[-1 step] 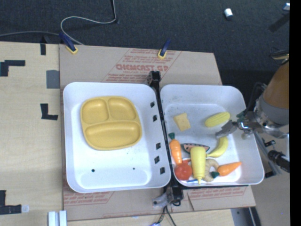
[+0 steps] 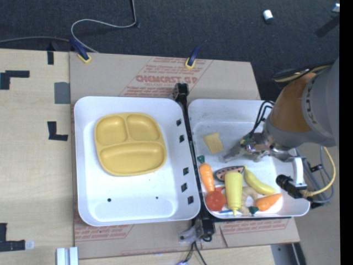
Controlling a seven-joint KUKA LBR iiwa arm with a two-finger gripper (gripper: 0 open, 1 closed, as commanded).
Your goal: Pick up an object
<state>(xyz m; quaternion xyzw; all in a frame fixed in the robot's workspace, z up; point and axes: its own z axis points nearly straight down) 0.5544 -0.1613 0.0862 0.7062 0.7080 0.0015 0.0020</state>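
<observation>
Nearest the camera, toys crowded along the front edge of the right bin (image 2: 220,110): tomato (image 2: 215,199) low left, yellow bottle (image 2: 234,191) upright beside it, touching. Carrot (image 2: 267,202) at the front right corner, just past the bottle. Banana (image 2: 258,182) lying aslant behind that carrot, alongside the bottle's top. A second, longer carrot (image 2: 206,177) against the left wall, just above the tomato. Dark oval piece (image 2: 228,171) tucked behind the bottle's cap, too small to name.

Further in, mid-bin: pale cheese block (image 2: 213,142) sitting alone on bare white floor, apart from the pile. Hand (image 2: 238,152) low over the bin floor, just right of the cheese and above the dark piece, fingers (image 2: 232,155) pointing left, slightly spread, nothing between them. Arm (image 2: 300,115) coming in from the right, orange band above the wrist, cable looping by the bin's right edge.

Left bin (image 2: 88,203) alongside, sharing the dark centre divider: yellow plate (image 2: 130,143) with three compartments in its far half, flat on the floor.

Beyond both bins, cardboard sheet (image 2: 165,77) with red lettering on the tabletop (image 2: 27,159), two yellow-and-blue clips on its far edge. Past that, dark carpet and a thin looping cable.
</observation>
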